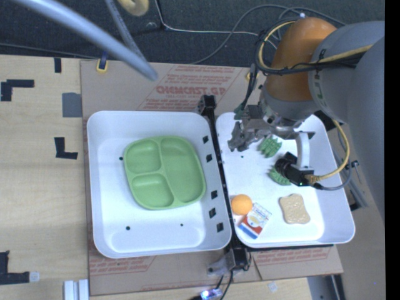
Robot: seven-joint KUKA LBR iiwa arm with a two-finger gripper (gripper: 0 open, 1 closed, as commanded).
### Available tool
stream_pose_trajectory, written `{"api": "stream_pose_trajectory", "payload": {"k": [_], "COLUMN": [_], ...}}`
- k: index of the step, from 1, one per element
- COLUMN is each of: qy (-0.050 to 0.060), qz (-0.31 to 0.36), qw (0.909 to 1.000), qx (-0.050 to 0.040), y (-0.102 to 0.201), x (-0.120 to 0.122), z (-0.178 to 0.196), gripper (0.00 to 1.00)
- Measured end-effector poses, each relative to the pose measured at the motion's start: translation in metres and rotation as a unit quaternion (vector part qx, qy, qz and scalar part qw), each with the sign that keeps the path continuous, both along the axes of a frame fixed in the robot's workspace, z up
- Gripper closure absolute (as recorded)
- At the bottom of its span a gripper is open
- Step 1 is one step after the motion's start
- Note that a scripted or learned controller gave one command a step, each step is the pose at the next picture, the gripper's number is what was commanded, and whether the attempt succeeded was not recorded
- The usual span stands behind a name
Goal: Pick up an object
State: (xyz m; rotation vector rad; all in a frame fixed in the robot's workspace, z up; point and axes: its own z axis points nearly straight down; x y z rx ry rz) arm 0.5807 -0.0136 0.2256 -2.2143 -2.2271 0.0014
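You can see two white bins side by side in the middle of the frame. The left bin (103, 167) has a green plate (164, 170) with three sections lying flat in it. Your arm (300, 61) comes in from the upper right, and its gripper (240, 139) hangs over the top left part of the right bin (334, 220). Nothing sits between its tips. In the right bin, a green toy (270, 146) lies just beside the gripper, to its right. Lower down, an orange ball (241, 204) touches a small red, white and blue packet (254, 220). A tan slice of bread (294, 209) lies to their right, near the bin's lower right corner.
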Motion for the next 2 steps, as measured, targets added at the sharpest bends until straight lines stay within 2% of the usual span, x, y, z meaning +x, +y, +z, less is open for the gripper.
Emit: {"api": "stream_pose_trajectory", "payload": {"k": [1, 2], "qy": [-0.001, -0.001], "qz": [0.000, 0.000], "qw": [1.0000, 1.0000], "qx": [0.0005, 0.0005], "y": [0.047, 0.089], "x": [0.036, 0.061], "z": [0.003, 0.008], "gripper": [1.00, 1.00]}}
